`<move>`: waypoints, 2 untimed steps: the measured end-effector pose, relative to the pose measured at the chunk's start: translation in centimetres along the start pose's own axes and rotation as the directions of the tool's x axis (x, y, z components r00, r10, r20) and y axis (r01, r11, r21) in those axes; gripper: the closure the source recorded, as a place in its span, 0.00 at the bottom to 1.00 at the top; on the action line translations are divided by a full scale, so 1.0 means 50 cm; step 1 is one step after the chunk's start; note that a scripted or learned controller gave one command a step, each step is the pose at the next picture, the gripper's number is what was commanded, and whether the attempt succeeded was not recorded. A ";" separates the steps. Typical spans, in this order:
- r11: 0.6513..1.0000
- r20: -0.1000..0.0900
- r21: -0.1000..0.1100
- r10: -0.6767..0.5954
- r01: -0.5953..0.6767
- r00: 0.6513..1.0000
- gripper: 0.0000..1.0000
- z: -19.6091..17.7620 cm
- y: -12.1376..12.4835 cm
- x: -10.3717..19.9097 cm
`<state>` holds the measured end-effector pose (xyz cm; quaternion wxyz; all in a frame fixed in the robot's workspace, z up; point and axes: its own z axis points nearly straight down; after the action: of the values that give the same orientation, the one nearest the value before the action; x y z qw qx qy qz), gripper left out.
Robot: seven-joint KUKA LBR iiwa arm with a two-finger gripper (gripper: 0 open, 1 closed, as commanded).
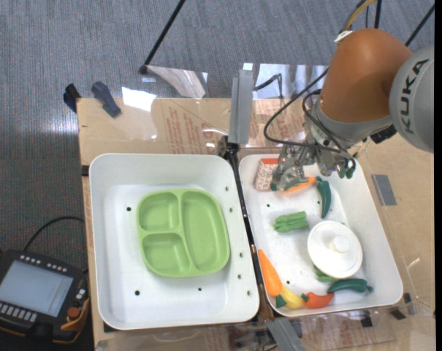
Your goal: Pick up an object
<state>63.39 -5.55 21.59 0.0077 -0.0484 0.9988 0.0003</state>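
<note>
My gripper [289,172] hangs over the far end of the right bin [378,232], just above a small orange carrot-like piece [302,186]. A red and white box [264,174] lies just left of it and a dark green curved vegetable [324,197] just right. Nearer the middle lie a light green bundle [291,221] and a round white lidded dish [334,248]. At the near end are an orange carrot [269,270], a yellow piece [292,298], a red pepper [319,299] and a green pepper [350,286]. No object is seen lifted.
The left bin [104,196] holds a green divided plate [183,232]. A grey divider [239,115] stands behind the bins' shared edge. A teach pendant [31,295] lies on the floor at the lower left. Cables hang around the wrist [294,119].
</note>
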 end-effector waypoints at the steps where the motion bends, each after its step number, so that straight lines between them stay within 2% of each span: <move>1: 0.986 -0.008 -0.002 -0.165 0.165 0.986 1.00 -0.086 0.003 -0.026; 2: 0.903 -0.017 -0.011 -0.429 0.429 0.903 1.00 0.089 -0.069 0.199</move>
<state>53.89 -9.92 16.99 -0.0020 -0.2671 0.9637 0.0019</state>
